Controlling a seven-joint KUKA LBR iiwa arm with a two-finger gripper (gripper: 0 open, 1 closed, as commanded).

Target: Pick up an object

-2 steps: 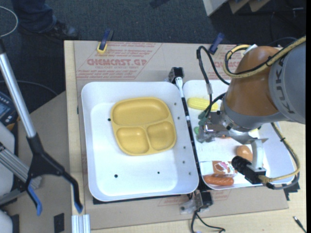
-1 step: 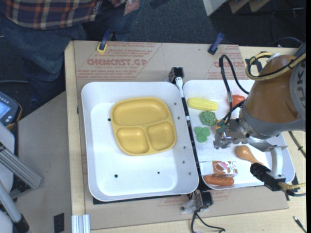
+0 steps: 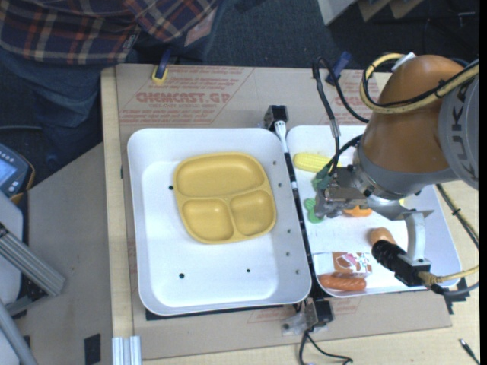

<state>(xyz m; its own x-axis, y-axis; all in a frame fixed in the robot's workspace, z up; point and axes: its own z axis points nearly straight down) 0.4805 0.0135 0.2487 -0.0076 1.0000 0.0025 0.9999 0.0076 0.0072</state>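
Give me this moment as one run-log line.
arm: over right bin | pincer: low near green item | corn: in right bin | divided yellow tray: in left bin | grasp: unconfirmed

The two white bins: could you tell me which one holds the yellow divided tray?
The left bin holds the yellow three-compartment tray, which lies alone in it. The right bin, where the arm reaches in, holds small toy foods instead, such as the corn.

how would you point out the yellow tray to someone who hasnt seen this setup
Start at the left white bin, the one away from the arm. Lying flat near its middle is the yellow tray. It alone there has three compartments, one wide above two small ones.
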